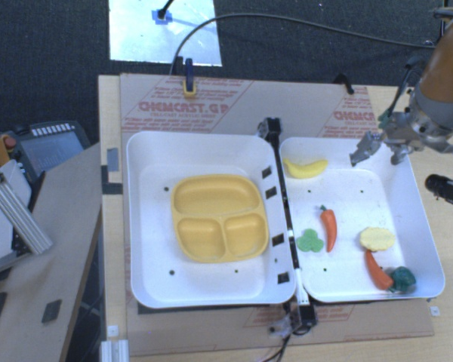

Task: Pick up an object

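Dark carpet frames a cardboard-topped bench, and on it sit two shallow white bins side by side, the left bin (147, 164) carrying a yellow divided tray (215, 217) and the right bin (408, 202) carrying the small stuff. From three o'clock comes the grey arm, orange band showing, and its gripper (380, 151) hangs above the right bin's one o'clock corner, fingers spread apart with nothing between them. Candidates are scattered below: a toy banana (305, 168) at eleven o'clock in that bin, closest to the claw but well apart from it; an orange toy carrot (329, 228) near the middle with a green leafy piece (310, 240) just beside it at its eight o'clock; a pale yellow round piece (377, 238) toward four o'clock; and at five o'clock a second carrot (377, 270) touching a dark green broccoli-like piece (402, 279). These look like light, hard plastic play food, so weight is no worry, but smooth curved skins may squirt out of a pinch. My pick would be the banana, taken across its narrow mid-body, since it lies alone with free floor on both sides.
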### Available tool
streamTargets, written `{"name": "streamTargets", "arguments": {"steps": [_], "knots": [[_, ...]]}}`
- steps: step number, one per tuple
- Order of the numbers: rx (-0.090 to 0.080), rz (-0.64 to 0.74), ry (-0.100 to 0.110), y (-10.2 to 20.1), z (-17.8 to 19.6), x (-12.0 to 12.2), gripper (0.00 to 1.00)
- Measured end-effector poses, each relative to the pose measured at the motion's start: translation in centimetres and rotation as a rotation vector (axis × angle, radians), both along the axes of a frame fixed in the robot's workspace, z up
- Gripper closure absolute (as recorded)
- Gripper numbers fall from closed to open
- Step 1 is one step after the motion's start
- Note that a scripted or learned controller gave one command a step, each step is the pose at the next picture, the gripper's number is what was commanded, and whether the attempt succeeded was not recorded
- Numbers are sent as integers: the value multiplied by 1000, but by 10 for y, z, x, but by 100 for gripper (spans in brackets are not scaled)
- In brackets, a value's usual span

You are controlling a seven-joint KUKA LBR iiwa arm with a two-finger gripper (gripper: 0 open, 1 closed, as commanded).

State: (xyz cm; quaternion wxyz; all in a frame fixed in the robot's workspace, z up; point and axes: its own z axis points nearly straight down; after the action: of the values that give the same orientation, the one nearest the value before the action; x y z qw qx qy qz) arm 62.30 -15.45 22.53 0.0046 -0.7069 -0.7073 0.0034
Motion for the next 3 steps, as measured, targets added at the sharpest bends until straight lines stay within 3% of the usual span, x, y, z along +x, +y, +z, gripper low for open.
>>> {"name": "streamTargets", "arguments": {"steps": [1,3], "knots": [[-2,3,-13,0,8,3,0],[-2,2,-12,6,-92,3,0]]}}
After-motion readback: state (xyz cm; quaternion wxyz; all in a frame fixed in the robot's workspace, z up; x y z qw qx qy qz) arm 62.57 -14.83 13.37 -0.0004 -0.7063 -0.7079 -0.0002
